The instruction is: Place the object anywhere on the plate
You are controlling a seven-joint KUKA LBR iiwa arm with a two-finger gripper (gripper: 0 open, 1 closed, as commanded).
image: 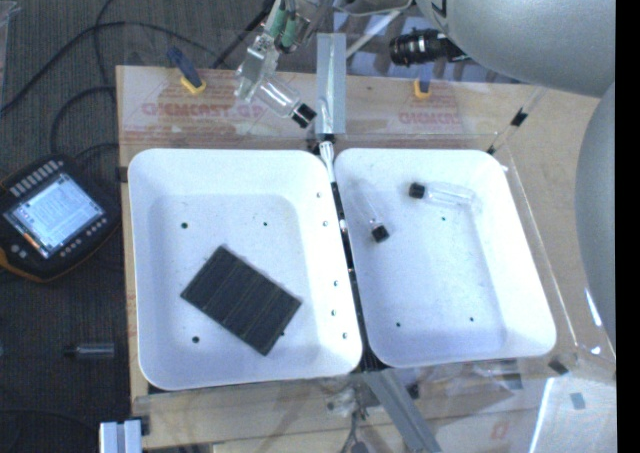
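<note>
- while the gripper (262, 66) hangs above the surface behind the left bin (160, 176), its fingers grasp a clear tube with a black cap (283, 101), held at a slant.
- the dark ridged plate (241, 299) lies flat in the left bin, well apart from the gripper.
- two more clear tubes, one (440, 195) and another (370, 213), lie in the right bin (500, 271).
- a handheld pendant (52, 216) sits left of the surface.

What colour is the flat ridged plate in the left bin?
Dark grey to black ridged rectangular plate, seen in the camera view.
</note>
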